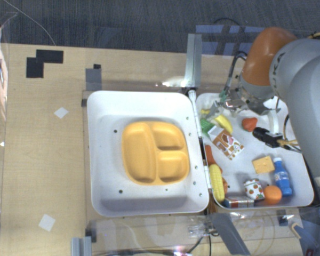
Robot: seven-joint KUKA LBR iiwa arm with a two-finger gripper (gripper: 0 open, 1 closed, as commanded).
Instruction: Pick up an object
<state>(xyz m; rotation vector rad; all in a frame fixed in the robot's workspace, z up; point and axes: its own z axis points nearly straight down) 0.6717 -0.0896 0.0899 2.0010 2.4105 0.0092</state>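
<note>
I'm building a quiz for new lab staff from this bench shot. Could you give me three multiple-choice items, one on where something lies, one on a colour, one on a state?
1. Where does the yellow divided tray lie?
A. In the left bin
B. In the right bin
C. On the bare bench

2. What colour is the bottle near the right bin's right wall?
A. Green
B. Blue
C. Black

3. How does the corn cob lie?
A. Standing upright in the middle of the bin
B. Inside the yellow tray
C. Flat along the right bin's left wall

Answers:
1. A: the tray sits in the middle of the left bin, away from the toys.
2. B: its body is blue, beside the orange ball.
3. C: the cob lies lengthwise against that wall, below the snack packet.
</note>
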